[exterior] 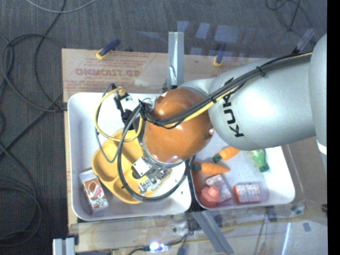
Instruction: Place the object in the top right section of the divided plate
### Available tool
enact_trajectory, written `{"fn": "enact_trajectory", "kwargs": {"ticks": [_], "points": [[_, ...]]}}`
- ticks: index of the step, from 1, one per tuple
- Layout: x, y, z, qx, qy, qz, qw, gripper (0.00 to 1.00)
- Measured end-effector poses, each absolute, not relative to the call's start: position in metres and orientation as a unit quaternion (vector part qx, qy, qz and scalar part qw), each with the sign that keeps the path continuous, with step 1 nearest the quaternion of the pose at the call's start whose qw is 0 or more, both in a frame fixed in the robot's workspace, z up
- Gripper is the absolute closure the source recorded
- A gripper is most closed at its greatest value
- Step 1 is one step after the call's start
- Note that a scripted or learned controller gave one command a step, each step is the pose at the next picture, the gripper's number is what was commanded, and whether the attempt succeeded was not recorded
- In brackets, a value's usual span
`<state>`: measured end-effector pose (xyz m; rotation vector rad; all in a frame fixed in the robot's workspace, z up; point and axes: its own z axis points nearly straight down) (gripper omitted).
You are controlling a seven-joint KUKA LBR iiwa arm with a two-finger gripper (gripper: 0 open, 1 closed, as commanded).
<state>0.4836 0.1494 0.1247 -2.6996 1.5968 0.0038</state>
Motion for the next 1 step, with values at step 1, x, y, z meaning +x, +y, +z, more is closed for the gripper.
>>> {"fn": "enact_trajectory", "kwargs": {"ticks": [1], "points": [[0.4841, 0.0765, 0.261, -0.925, 0.379, 0.0028, 0.003, 1.0]]}}
